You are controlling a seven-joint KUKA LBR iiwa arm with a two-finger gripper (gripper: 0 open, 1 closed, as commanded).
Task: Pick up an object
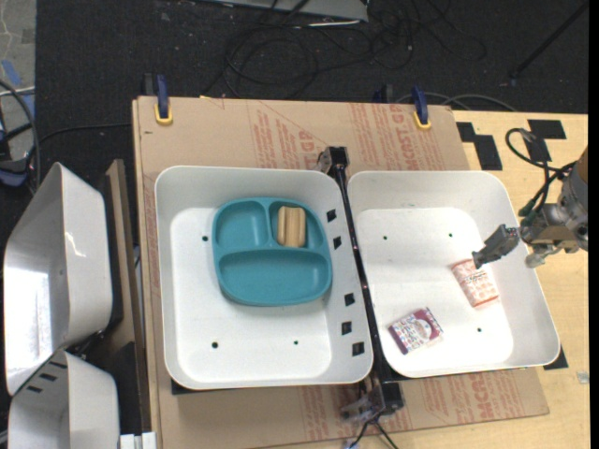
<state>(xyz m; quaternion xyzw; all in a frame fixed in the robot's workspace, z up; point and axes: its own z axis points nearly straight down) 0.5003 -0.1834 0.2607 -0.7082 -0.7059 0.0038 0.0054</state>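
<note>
In the right bin (421, 190) lie two small packets. A red and white one (477, 284) sits toward the right wall, and a purple and white one (416, 329) rests nearer the front. My gripper (493, 246) reaches in over the right rim, its dark tip just above and beside the red and white packet. I see nothing held in it. The left bin (187, 344) carries a teal divided tray (262, 269) with a tan wooden block (292, 226) in its upper right compartment.
Both bins stand on a cardboard sheet (281, 129) clamped at the back. Grey containers (51, 251) stand off the bench at the left. Cables run along the floor behind and beside the arm on the right.
</note>
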